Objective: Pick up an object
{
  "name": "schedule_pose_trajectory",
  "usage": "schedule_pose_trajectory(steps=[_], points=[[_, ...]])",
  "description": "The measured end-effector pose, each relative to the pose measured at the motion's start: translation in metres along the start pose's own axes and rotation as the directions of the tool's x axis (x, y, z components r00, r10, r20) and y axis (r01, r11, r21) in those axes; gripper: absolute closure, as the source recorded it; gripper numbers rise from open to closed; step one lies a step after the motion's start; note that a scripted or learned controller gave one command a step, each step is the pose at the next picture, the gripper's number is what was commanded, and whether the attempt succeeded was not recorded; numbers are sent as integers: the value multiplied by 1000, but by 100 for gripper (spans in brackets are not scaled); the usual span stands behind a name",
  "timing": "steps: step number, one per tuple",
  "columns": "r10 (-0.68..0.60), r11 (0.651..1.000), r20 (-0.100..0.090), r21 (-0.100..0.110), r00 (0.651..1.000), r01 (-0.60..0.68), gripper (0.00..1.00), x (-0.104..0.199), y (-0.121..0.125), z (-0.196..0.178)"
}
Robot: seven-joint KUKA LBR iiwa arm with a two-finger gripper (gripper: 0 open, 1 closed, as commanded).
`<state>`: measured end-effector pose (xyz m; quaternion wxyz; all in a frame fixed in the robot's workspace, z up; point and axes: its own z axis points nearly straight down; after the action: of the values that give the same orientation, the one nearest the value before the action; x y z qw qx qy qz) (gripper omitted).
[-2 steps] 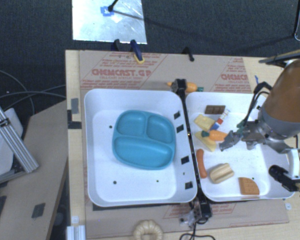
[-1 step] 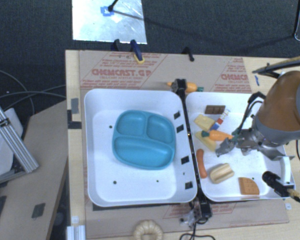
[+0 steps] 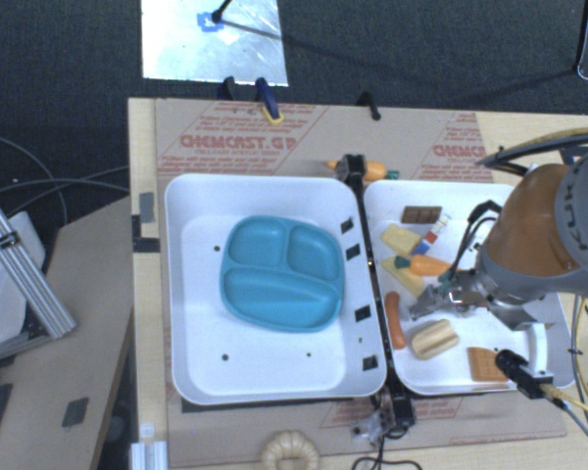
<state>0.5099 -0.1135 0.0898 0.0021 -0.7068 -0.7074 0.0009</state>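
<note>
A grey arm with an orange band is seen reaching in from the tabletop's right edge, its pincer lowered into the right-hand bin among a scatter of toy food items. The approach step of the pick is judged to be in hand: nothing is seen lifted, and no item can be made out between the fingers. Whether the pincer is apart or together cannot be told, the wrist and cabling masking it from above. The likeliest targets are gathered at the bin's left side: a tan bread-like block just below the pincer, a red sausage lying along the wall shared with the other bin, a yellow wedge, an orange carrot-like piece and a brown chocolate bar toward the far edge, with an orange cracker near the front edge. The next move is judged to call for a short descent centred on one item, then a firm closing and a straight lift. Room is tight: the items are crowded near one another and near the dividing wall, so neighbours could be nudged. The left-hand bin, which carries a blue divided plate, offers far more open floor along its rim.
</note>
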Motion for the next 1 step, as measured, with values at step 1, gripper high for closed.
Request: schedule_pose_trajectory(steps=[1], points=[[-1, 1000, 1, -6, 1000, 1, 100, -1, 2, -13]])
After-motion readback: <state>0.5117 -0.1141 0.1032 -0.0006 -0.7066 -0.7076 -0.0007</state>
